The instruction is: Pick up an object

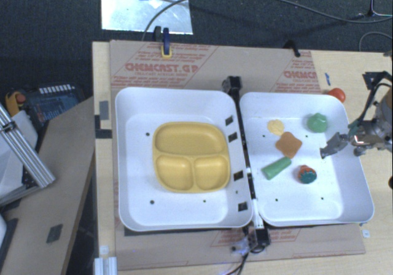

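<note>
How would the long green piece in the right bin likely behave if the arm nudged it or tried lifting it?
The green cylinder looks rounded and lies flat, so it may roll sideways. It seems small, probably light. Its smooth sides might slip.

yellow tray [187,163] in left bin [132,145], gripper [334,145] over right bin [344,203]

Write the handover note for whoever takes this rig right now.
Gripper: at the right bin's right side, nothing seen between its fingers.
Right bin holds: green round piece, yellow piece, orange piece, green cylinder, red-and-teal ball.
Left bin: yellow divided tray.
Done: nothing picked yet.
Left: close on one object and lift it; the ball and round green piece lie nearest.
</note>
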{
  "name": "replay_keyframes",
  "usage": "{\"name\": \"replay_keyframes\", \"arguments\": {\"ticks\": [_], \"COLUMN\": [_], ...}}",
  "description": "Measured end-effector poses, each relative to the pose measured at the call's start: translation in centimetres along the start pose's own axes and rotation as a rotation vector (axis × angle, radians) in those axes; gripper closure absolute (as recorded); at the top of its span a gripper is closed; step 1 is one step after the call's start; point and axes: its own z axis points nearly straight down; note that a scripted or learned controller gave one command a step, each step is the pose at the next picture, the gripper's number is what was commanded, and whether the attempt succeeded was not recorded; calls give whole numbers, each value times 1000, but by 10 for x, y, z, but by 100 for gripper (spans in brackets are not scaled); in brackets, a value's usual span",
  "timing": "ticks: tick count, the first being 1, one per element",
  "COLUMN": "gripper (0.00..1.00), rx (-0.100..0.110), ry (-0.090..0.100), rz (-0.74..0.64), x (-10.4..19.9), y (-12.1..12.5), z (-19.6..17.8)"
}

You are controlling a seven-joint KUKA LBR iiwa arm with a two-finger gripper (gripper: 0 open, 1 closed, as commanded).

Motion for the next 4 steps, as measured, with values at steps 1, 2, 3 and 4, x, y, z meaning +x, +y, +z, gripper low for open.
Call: {"name": "replay_keyframes", "arguments": {"ticks": [1,2,3,4], "gripper": [0,0,0,100], "rx": [4,4,2,-2], "ry": [2,2,1,-1], "rz": [2,2,3,2], "x": [-6,-3,-3,-3], "y": [-4,-6,-5,-4], "z": [60,102,150,137]}}
